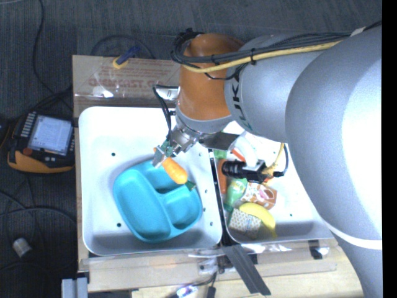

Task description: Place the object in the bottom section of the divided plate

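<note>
The gripper (166, 154) sits low over the left bin (99, 135), its fingers closed around the upper end of an orange carrot-like object (175, 171) — the piece hangs slantwise from the tips, over the upper right rim of the blue divided plate (155, 207). So the pick looks done, by my reckoning; the placing is what's left. The plate lies toward the bin's near right corner, and its bottom section shows bare blue — nothing has been let go there yet. The right bin (298, 222) carries a jumble of toy food, a yellow banana (257, 216) among it, near its front edge.
</note>
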Controlling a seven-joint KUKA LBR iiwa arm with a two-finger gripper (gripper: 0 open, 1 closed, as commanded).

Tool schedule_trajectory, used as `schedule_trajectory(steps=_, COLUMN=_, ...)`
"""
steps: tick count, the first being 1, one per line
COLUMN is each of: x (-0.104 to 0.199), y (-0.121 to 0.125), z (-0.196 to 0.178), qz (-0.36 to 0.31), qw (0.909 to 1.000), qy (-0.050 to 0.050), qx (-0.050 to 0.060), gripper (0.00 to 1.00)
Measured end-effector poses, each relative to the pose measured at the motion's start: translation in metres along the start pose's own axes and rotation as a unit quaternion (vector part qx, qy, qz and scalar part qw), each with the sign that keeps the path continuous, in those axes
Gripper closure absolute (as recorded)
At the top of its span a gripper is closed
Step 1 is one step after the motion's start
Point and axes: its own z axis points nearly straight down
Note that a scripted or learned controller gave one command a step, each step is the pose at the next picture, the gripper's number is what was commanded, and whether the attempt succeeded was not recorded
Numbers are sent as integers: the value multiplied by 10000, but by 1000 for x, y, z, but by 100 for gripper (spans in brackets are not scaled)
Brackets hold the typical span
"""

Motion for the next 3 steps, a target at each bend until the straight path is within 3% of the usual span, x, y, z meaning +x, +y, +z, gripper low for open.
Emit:
schedule_trajectory(steps=1, x=-19, y=-36, z=4, qz=-827, qw=9966, qy=-9, qx=2, gripper=100)
schedule_trajectory(steps=2, x=20, y=-62, z=-55, qz=102, qw=9999, qy=-3, qx=-1, gripper=100)
schedule_trajectory(steps=3, x=26, y=2, z=-27, qz=1608, qw=9870, qy=-9, qx=15, gripper=100)
